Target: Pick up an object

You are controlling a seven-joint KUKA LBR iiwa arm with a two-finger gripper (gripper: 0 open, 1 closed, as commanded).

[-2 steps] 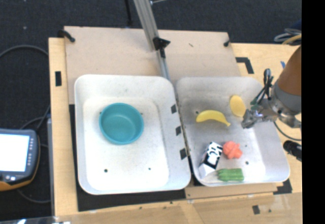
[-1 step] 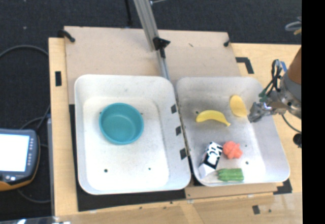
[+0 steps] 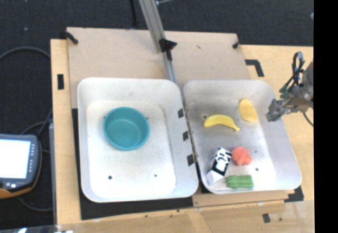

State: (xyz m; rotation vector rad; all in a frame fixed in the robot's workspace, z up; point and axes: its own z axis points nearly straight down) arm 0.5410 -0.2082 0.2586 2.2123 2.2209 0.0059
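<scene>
The right bin [image 3: 274, 174] holds a yellow banana [image 3: 221, 121] near its middle and a yellow oval piece [image 3: 247, 110] just to the right of it. Toward the front lie a coral-red lump [image 3: 242, 156], a black-and-white carton [image 3: 221, 161] and a green ridged piece [image 3: 239, 182]. My gripper [image 3: 276, 110] hangs over the right rim of this bin, a short way right of the yellow oval piece and apart from it. Nothing shows in its grasp.
The left bin [image 3: 95, 94] carries a teal bowl [image 3: 125, 128] left of its centre. A slanted metal pole [image 3: 153, 15] rises behind the two bins. A tablet-like screen [image 3: 16, 163] sits off the bench at the far left.
</scene>
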